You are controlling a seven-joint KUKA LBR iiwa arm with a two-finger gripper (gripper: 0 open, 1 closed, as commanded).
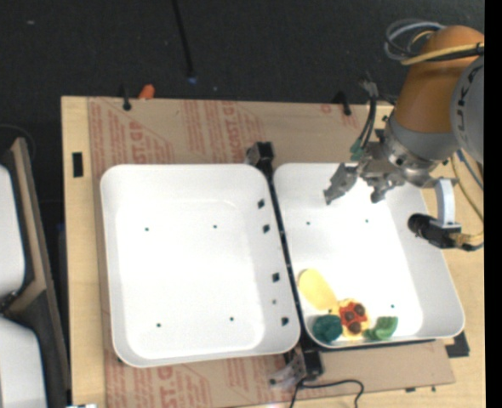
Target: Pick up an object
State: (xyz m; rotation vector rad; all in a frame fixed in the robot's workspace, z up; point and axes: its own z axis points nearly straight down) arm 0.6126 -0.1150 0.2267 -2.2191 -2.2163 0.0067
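My gripper (355, 191) hangs over the back part of the right bin (421, 253), its two fingers spread apart with nothing between them. The objects lie far from it, in the bin's near-left corner: a yellow piece (316, 289), a dark teal piece (326, 327), a red and orange toy (352, 314) and a green piece (384, 326). They are bunched together against the front wall.
The left bin (132, 253) sits beside the right one, with black clips (274, 253) along the shared divider. A black and white fixture (438, 223) sticks out at the right bin's right rim. Both bins rest on a cardboard sheet (174, 130).
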